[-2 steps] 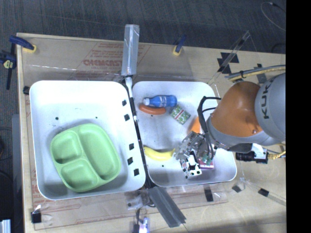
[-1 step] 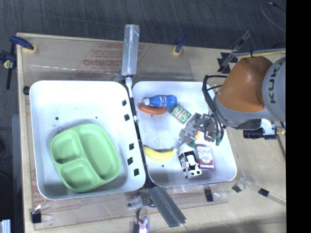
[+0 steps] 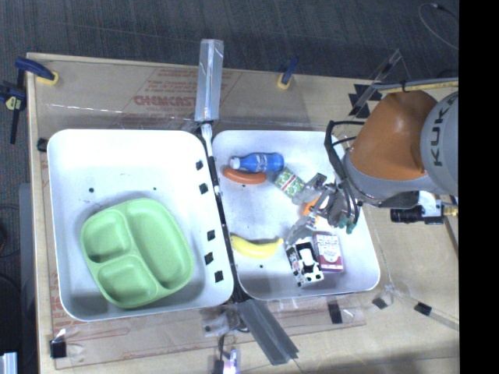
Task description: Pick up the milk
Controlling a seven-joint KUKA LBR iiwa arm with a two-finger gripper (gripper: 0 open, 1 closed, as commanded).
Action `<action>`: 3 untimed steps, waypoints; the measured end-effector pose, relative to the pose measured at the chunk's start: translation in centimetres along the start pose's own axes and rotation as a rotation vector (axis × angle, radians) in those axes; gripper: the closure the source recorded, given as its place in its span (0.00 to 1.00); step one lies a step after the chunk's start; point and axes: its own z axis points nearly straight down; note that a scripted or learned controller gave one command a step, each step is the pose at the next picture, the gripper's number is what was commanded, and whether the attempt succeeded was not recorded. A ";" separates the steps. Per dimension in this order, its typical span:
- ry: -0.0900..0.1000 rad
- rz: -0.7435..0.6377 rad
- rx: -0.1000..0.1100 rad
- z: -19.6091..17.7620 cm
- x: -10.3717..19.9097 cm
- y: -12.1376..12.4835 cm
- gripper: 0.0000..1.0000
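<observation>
Milk carton (image 3: 306, 261) lying flat in the right bin (image 3: 265, 283), near its front right corner, beside a maroon carton (image 3: 330, 253). Tool (image 3: 318, 216) poised just above, likely lined up for a top grab; finger state impossible to tell. Banana (image 3: 256, 245) close by, apart.

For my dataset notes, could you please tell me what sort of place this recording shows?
Most likely a robotics lab bench for pick-and-place trials: two white bins sit side by side on a board held by clamps, and a KUKA arm reaches over toy groceries such as a banana.
</observation>
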 end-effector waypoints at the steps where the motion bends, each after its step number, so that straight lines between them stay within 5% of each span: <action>1: 0.001 0.035 0.000 7.6 3.5 -3.0 0.00; 2: 0.000 0.031 -0.001 6.6 3.4 -2.9 1.00; 3: 0.000 0.464 0.000 -2.3 3.4 -3.1 1.00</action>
